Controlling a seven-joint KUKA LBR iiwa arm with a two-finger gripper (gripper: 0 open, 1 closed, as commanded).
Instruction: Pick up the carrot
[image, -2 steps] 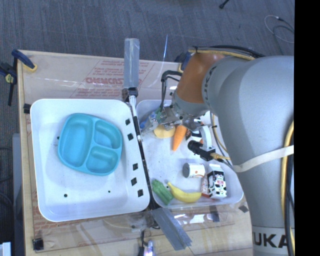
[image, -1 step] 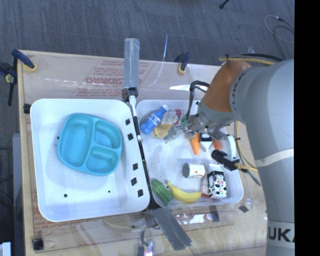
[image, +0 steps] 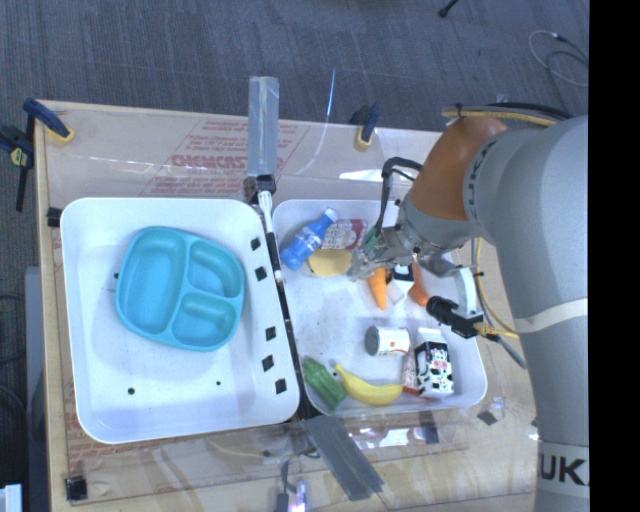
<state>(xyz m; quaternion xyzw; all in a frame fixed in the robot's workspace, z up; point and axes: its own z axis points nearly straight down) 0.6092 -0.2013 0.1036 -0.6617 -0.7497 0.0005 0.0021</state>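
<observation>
One carrot (image: 378, 290), one banana (image: 368, 387)

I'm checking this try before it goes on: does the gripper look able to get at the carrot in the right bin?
Probably yes. The gripper is right over the carrot, whose orange lower end pokes out just beneath it, and nothing lies on that end.
</observation>
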